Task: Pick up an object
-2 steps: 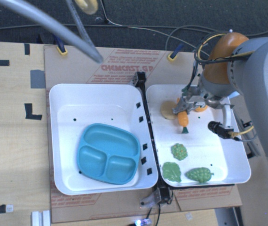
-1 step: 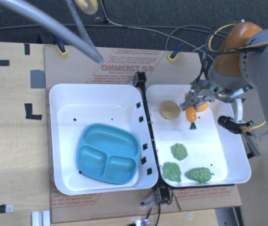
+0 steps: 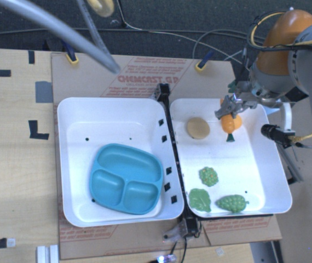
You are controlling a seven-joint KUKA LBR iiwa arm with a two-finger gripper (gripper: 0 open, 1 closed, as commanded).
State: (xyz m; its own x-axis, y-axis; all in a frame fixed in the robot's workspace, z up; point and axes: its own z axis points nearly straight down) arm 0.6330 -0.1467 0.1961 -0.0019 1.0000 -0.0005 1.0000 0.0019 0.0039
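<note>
While the pincer [image 3: 230,113] grasps an orange fruit [image 3: 231,124], blue tray [image 3: 126,178] alone in left bin [image 3: 68,147].

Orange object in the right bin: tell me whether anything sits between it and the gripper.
Nothing visible does. The gripper hangs directly over the orange object, right at its top. The tan round piece lies off to the side, and the three green pieces sit nearer the bin's front.
</note>
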